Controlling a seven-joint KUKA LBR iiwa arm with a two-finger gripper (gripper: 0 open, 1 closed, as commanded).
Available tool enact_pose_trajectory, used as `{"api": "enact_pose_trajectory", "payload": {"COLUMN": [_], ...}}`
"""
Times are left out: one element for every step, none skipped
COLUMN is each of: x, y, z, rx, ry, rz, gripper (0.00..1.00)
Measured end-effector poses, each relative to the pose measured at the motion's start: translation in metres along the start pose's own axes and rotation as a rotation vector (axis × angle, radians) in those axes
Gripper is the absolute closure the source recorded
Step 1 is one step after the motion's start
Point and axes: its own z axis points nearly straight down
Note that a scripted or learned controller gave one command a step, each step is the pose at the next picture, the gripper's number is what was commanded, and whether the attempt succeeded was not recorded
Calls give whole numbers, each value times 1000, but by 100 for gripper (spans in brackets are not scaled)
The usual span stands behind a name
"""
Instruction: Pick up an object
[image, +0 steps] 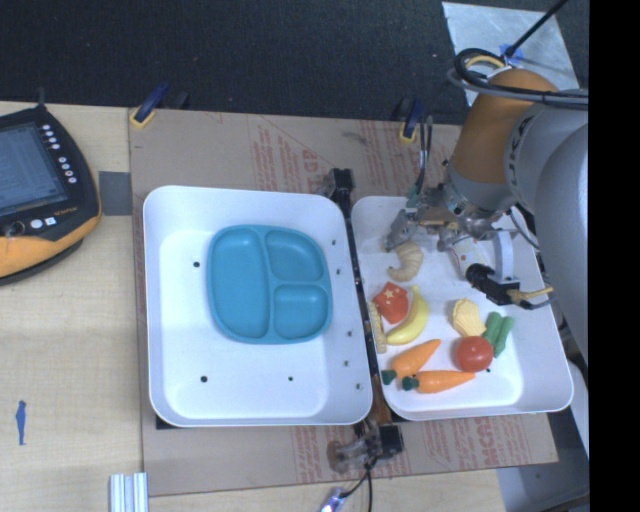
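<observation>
Camera view shows the gripper (420, 232) low over the right bin (535, 400) near its far edge, fingers spread and released around nothing. A tan croissant (406, 262) lies just beneath them, its curved long axis running from far edge toward near edge, ends pointing left. The left bin (180, 390) holds a blue divided plate (268, 283).

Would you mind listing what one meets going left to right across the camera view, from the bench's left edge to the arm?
Handheld controller → left bin with the blue divided plate → strawberry → banana → corn → green bean → arm.
</observation>
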Motion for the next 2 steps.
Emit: {"api": "enact_pose_trajectory", "payload": {"x": [11, 9], "y": [0, 0], "z": [15, 5], "rx": [-4, -2], "ry": [10, 10], "rz": [-1, -3], "gripper": [0, 100]}}
